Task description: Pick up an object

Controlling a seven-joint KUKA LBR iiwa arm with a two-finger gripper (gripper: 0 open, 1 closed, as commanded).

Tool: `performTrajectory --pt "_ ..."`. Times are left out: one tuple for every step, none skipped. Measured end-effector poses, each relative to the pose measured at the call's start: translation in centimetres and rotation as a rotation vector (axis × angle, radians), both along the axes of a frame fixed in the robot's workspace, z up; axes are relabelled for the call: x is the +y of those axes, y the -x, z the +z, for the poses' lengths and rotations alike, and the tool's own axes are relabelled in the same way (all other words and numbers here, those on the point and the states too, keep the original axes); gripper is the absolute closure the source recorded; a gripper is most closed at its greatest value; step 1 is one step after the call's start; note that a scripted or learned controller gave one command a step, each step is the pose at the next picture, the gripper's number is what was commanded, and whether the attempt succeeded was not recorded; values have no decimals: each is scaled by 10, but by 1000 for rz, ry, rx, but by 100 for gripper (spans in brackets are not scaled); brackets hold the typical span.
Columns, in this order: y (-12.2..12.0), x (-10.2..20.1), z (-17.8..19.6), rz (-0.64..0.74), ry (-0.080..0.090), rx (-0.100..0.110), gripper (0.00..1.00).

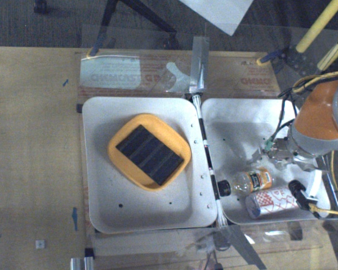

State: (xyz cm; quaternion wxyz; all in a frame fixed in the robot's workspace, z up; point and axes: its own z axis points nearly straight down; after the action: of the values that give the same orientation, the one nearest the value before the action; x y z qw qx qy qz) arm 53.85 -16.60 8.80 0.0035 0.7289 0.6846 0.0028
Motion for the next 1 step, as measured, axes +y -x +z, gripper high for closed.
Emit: performTrajectory --pt "33 0 9 135 16 -45 0"
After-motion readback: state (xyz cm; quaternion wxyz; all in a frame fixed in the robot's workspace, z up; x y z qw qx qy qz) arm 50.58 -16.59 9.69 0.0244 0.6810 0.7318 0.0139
